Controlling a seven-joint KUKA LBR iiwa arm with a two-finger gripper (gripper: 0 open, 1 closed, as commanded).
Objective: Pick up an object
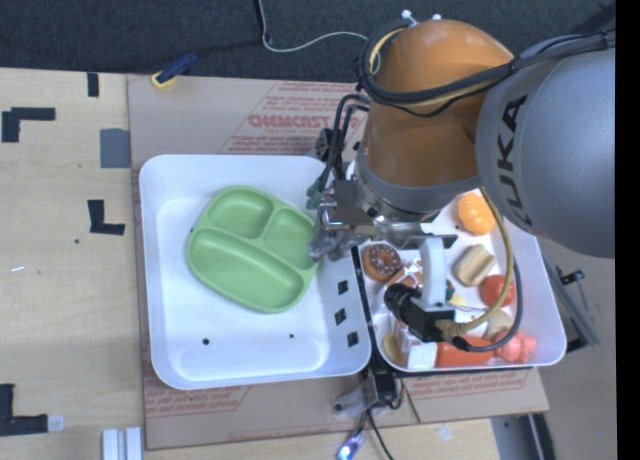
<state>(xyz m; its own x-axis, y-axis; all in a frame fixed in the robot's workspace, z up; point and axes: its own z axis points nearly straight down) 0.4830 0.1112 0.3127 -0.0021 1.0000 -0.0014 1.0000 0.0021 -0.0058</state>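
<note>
A green divided plate [250, 248] lies in the left white bin [165, 278]. My gripper [325, 233] hangs at the plate's right edge, near the wall between the two bins, below the grey and orange arm [430, 118]. The right bin [550, 298] holds toy foods: a chocolate donut [381, 261], an orange fruit [474, 213], a beige roll [473, 265], a red tomato [495, 290], a pink piece [517, 348] and an orange-red carrot shape [465, 355]. The arm hides much of the right bin.
The bins rest on a cardboard sheet [220, 118] on the bench. A blue and yellow clip [175, 68] lies at the cardboard's far left corner. A thin white cable [290, 43] runs across the dark floor behind.
</note>
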